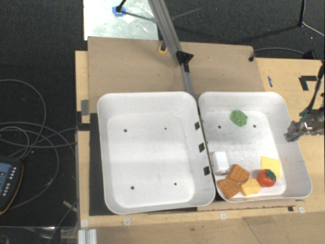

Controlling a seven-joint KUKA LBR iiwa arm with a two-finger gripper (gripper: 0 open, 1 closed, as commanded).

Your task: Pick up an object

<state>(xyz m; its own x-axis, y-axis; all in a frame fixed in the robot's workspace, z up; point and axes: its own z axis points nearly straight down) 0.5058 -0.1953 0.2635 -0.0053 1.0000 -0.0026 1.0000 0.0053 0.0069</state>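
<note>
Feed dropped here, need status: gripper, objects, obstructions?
Gripper at right bin's right rim, nothing visibly held. Red toy tomato nearest, beside yellow wedge. Path looks clear.

Robotics lab, white bins on a plywood bench, loose floor cables, tripod leg

Hand at right edge of table: small, dark, blurred; finger state unreadable. Arm cut off by frame's right edge. Cluster near right bin's front edge: tan pieces overlap, shapes unclear. Grey pole runs off top edge. Device on floor cut by left edge.
</note>
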